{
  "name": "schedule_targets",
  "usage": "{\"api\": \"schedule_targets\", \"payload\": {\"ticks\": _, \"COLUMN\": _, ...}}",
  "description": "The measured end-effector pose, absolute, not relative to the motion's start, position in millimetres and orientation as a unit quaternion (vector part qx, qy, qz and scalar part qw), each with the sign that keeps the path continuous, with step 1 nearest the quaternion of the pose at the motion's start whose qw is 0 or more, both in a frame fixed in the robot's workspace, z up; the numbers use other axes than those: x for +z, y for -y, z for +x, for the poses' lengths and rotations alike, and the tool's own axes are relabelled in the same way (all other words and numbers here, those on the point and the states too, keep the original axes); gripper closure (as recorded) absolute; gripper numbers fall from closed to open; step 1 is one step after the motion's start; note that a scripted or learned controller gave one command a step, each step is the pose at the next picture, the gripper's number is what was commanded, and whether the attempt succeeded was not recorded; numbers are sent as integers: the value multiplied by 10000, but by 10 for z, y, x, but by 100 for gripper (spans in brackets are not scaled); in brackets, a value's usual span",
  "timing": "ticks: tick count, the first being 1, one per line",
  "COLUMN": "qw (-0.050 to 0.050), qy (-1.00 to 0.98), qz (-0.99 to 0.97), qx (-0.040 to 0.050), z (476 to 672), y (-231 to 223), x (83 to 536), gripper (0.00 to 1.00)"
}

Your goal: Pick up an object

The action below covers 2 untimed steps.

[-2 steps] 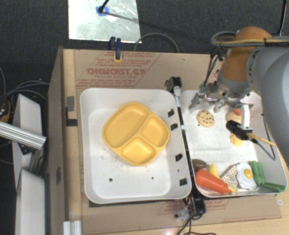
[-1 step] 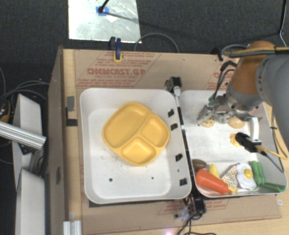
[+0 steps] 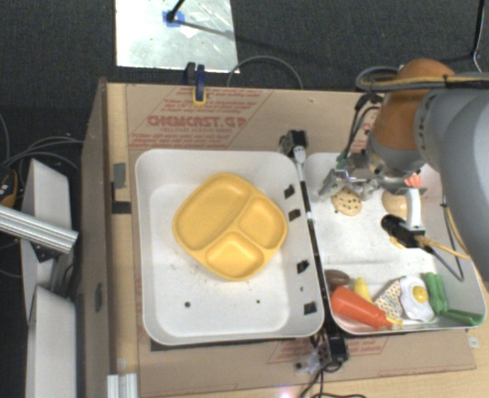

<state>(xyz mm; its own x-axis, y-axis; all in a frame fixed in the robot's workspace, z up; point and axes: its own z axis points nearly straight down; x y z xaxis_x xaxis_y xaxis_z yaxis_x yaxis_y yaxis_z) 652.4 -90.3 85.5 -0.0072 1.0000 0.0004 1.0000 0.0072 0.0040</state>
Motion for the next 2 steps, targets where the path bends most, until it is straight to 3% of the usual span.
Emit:
{"api": "schedule_targets", "payload": {"ticks": 1, "qw": 49, "qy": -7098, "qz": 7043, "qx": 44, "z": 6548, "y": 917, "x": 1000, "gripper": 100}}
{"api": "schedule_targets", "payload": {"ticks": 2, "qw": 45, "qy": -7100, "qz": 7042, "qx": 37, "z": 6544, "y": 918, "x": 992, "gripper": 0}}
